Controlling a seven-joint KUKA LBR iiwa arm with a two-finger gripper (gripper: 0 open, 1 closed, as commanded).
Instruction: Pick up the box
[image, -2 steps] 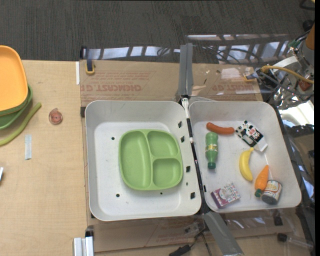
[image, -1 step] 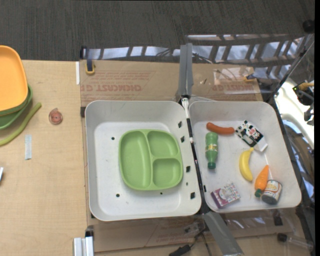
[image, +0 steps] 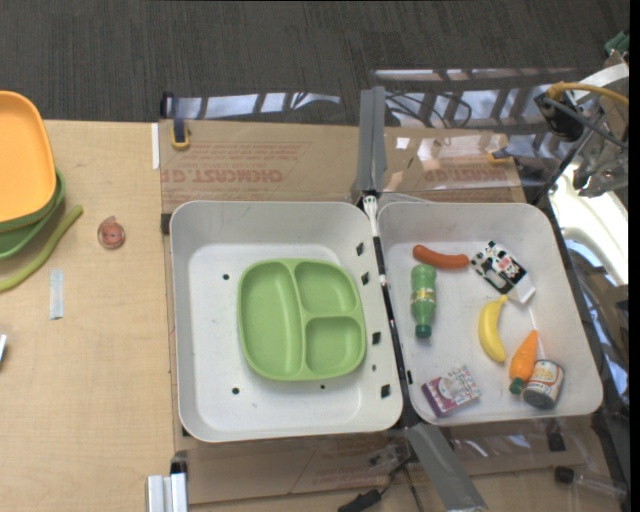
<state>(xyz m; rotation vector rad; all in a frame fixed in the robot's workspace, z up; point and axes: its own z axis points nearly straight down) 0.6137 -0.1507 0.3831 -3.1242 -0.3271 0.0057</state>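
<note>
Two bins side by side, arm (image: 600, 195) at the right rear. Near bin (image: 560, 250), nearer the arm: sausage (image: 440, 257) at the back, packet (image: 497, 265) just beside it toward the arm; bottle (image: 423, 300) before the sausage; banana (image: 490, 330) right of the bottle; carrot (image: 523, 360) and can (image: 543, 385) touching, front right; box (image: 452, 390) left of them. Far bin (image: 190, 330): plate (image: 300, 318) central.

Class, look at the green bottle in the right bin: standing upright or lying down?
Lying down: the green bottle shows its full length along the floor of the right bin.

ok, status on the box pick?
Arm parked beyond the right bin. Box lies untouched near that bin's front edge. Can and carrot sit just right of it.
</note>
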